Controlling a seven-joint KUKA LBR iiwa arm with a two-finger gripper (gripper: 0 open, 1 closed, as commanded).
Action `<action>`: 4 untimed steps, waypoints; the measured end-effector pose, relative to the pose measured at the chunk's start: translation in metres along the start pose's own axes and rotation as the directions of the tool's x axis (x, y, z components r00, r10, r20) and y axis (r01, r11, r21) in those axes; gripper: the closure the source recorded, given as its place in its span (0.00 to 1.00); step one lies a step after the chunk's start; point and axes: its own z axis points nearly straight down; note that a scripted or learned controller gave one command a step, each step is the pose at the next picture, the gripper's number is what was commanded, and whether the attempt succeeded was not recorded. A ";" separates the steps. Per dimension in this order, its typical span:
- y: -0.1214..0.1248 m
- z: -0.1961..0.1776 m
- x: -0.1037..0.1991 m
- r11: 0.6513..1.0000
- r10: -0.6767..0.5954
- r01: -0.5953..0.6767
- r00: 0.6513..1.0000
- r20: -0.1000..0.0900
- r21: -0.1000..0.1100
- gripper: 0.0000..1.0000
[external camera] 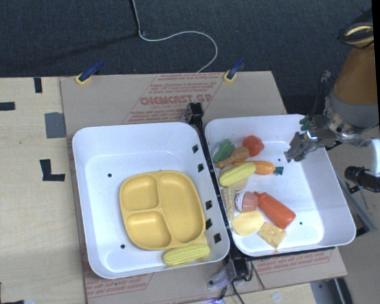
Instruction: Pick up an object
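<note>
End effector (pixel 298 148) over right bin (pixel 322 191), grip state unclear. Nearest target: carrot (pixel 264 168) just left, slightly below. Likely light hard plastic, smooth, may slip; pinch across mid-body. Tomato (pixel 253 144) farther left

The left shallow white plastic bin (pixel 89 187) holds a yellow divided plate (pixel 161 207), with a yellow corn cob (pixel 186 253) just in front of it. The right white bin (pixel 330 210) holds toy foods clustered along its left side: a red tomato (pixel 252 145) behind, a red bottle (pixel 276 211) in front
</note>
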 end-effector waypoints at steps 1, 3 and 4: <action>-0.019 -0.009 0.048 1.000 -0.004 0.004 1.000 -0.002 0.002 1.00; -0.062 0.003 0.149 1.000 -0.004 0.004 1.000 -0.002 0.005 1.00; -0.076 -0.005 0.188 1.000 -0.004 0.004 1.000 -0.001 0.004 1.00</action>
